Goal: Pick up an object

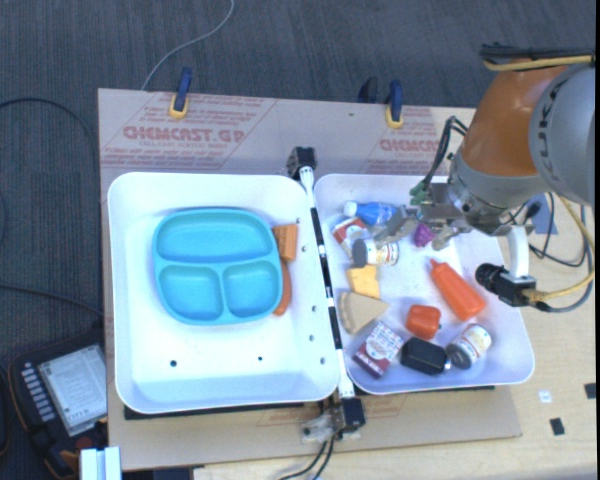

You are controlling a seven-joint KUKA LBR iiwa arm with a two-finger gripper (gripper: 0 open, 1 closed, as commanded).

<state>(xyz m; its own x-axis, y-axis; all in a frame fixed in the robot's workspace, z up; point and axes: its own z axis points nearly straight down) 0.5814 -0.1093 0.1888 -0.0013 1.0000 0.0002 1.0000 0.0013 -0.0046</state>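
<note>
The objects fill the right bin [520,363], heaped below and left of the gripper [420,226]. Far left of the jaws, the left bin [130,268] holds a blue divided plate [218,264] with an orange strip [284,258] at its edge. Closer in lie a blue-capped bottle [372,212], a small jar [378,253] and a yellow wedge [364,282]. A purple piece [422,234] sits right at the fingertips. Whether the jaws grip it or how far they stand apart, I cannot tell. Below right lies an orange bottle [456,290].
</note>
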